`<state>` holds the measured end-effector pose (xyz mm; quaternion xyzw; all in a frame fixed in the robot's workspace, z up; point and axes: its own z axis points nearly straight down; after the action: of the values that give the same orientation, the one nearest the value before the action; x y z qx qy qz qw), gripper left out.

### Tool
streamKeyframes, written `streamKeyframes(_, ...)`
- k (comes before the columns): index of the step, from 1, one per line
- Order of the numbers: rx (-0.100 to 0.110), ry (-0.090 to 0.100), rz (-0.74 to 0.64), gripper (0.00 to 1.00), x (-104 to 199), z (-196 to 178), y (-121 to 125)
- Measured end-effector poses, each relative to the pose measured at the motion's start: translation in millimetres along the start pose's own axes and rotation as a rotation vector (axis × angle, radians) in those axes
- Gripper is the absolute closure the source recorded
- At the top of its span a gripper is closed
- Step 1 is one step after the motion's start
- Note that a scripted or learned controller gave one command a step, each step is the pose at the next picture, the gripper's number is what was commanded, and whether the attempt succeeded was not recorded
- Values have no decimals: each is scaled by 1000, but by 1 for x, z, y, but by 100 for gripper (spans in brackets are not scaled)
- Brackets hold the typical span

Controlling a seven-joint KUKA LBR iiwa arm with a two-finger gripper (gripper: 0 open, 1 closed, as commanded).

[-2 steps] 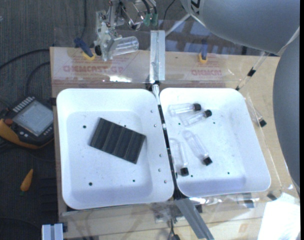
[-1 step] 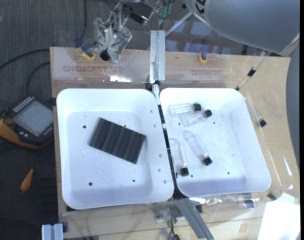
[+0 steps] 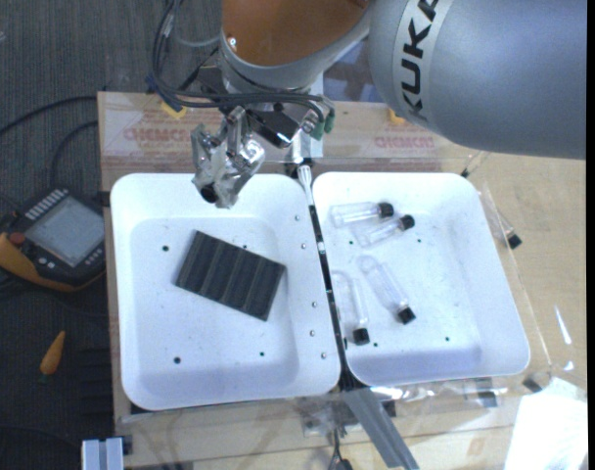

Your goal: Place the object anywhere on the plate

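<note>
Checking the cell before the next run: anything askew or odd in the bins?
Nothing damaged or spilled. The dark ridged plate lies skewed in the left bin, edges not square to the walls. Clear vials with black caps lie scattered at mixed angles in the right bin. The gripper hangs over the left bin's far edge.

Two white bins [image 3: 131, 292], one dark ribbed plate [image 3: 229, 274], four clear vials [image 3: 381, 280], one handheld controller [image 3: 58, 238].

We read "KUKA" in black capitals on the grey arm [image 3: 493, 57], running slantwise beside its orange band [image 3: 278, 13]. Below the arm, the bench's back board [image 3: 160, 133] bears faint reddish printing, too washed out for us to read.
</note>
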<state>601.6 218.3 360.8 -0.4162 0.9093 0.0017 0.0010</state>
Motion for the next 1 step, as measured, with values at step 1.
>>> streamKeyframes(1,2,-3,-193,100,-45,-74,-49)
